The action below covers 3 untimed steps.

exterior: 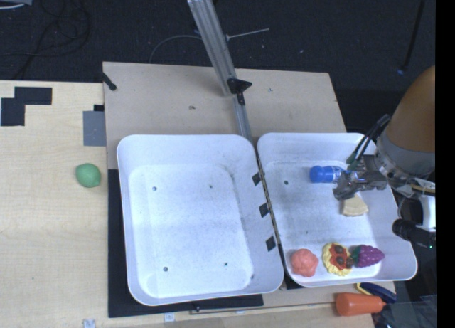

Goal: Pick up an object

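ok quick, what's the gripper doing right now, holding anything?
Gripper: in the right bin, low between the blue object and the tan piece. Grip state cannot be told; nothing visibly held.

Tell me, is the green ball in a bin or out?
Out. The green ball sits on the wooden bench, left of the left bin, apart from it.

Grey arm (409, 150) with an orange band, black cables, and dark metal tool (353, 183).
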Tool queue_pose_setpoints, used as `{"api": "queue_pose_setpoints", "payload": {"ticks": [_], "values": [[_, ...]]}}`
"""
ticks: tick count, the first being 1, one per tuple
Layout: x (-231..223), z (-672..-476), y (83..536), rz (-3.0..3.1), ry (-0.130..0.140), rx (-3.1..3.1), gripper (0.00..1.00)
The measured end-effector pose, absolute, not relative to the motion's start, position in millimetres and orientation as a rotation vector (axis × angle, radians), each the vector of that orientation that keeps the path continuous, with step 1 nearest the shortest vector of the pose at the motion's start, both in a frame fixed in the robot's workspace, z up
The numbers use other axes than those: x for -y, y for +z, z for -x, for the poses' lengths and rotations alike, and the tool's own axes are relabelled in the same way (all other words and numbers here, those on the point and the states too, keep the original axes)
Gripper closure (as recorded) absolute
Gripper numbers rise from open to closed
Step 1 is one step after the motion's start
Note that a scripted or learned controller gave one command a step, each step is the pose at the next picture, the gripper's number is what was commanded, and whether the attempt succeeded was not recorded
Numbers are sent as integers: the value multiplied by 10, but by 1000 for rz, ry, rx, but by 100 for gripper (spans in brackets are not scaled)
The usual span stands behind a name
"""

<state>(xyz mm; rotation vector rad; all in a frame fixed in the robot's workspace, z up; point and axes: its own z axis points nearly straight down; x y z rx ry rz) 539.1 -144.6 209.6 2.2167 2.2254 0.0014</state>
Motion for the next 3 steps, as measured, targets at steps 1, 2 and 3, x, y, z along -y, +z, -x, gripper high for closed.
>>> {"api": "queue_pose_setpoints", "payload": {"ticks": [1, 2, 3], "values": [[928, -5545, 2019, -2218, 0, -2227, 100], [339, -5684, 2113, -2217, 2, -2227, 100], [-146, -5844, 2046, -2219, -1, -2225, 100]]}}
